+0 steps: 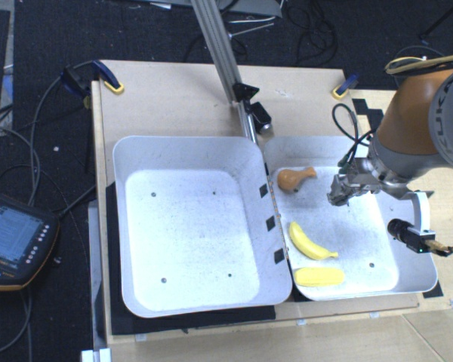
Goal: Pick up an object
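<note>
In the right bin (377, 277) lie three objects. A brown pear-shaped piece (294, 178) rests near the bin's far left corner. A yellow banana (309, 243) lies by the left wall, and a flat yellow block (318, 277) sits just in front of it near the front wall. My gripper (340, 195) hangs over the bin's far middle, to the right of the brown piece and apart from it. Nothing shows between its tips.
The left bin (128, 172) stands beside the right one. A slanted metal pole (223, 51) with a clamp rises behind the bins. A pendant (11, 240) lies on the floor at far left. Clamps mark the bench's back corners.
</note>
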Controlling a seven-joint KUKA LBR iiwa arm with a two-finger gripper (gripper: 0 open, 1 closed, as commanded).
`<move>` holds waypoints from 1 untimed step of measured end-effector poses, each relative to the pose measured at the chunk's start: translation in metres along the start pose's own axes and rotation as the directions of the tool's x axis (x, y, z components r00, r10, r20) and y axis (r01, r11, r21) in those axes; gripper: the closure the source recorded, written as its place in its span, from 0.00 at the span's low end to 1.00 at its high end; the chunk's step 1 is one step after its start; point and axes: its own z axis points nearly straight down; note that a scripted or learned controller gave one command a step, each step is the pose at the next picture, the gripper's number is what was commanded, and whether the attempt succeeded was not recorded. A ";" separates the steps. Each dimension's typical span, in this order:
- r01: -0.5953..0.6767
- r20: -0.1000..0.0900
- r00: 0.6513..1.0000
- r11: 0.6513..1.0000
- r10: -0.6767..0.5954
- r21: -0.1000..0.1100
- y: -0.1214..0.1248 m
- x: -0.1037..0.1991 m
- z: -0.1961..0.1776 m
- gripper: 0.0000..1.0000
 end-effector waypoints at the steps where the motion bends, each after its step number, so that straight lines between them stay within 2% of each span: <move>1: 0.000 0.000 1.000 1.000 0.000 0.001 -0.006 0.005 -0.047 1.00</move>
